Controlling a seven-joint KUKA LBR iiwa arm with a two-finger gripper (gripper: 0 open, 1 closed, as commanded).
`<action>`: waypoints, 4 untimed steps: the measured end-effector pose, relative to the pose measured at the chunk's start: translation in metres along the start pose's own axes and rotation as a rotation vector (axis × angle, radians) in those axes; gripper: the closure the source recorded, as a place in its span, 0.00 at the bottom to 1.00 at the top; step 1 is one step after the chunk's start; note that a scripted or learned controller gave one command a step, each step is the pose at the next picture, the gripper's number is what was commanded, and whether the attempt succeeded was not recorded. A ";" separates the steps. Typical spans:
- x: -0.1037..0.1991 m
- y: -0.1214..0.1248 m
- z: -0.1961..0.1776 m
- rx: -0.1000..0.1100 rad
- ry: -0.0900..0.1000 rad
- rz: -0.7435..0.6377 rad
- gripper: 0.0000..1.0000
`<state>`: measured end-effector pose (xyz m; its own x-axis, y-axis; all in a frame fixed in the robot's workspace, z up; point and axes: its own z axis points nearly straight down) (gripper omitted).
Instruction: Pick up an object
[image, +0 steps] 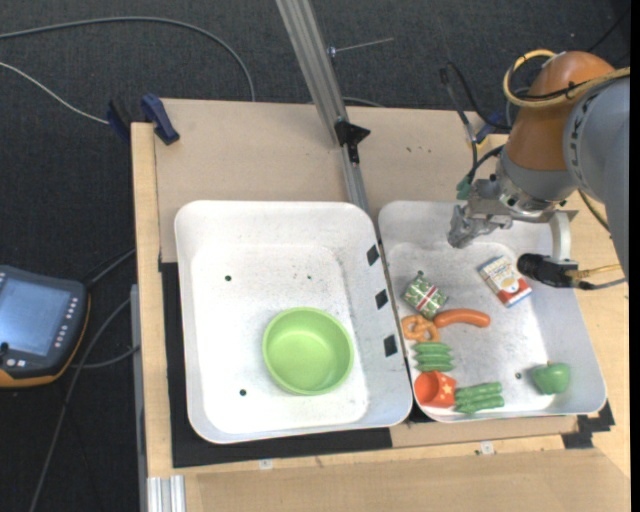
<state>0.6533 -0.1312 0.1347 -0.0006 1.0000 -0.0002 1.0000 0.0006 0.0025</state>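
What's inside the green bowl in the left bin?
The green bowl in the left bin shows a bare green interior, nothing in it. The bin floor beneath the bowl is covered.

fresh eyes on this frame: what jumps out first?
The lime green bowl, alone in the left bin. Next, the colourful clutter along the right bin's near-left side: orange carrot, green bean pods, a small red and white carton. The end effector hangs over that bin's far end.

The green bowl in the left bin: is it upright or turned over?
Upright. The green bowl shows its open hollow and rim facing up, with nothing visible inside.
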 end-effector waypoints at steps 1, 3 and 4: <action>0.010 0.002 -0.058 -0.003 0.000 -0.001 1.00; 0.061 -0.027 -0.104 0.002 0.001 -0.003 1.00; 0.116 -0.046 -0.101 0.002 0.002 -0.004 1.00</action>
<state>0.6072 -0.0148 0.2352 -0.0050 1.0000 0.0013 1.0000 0.0050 0.0003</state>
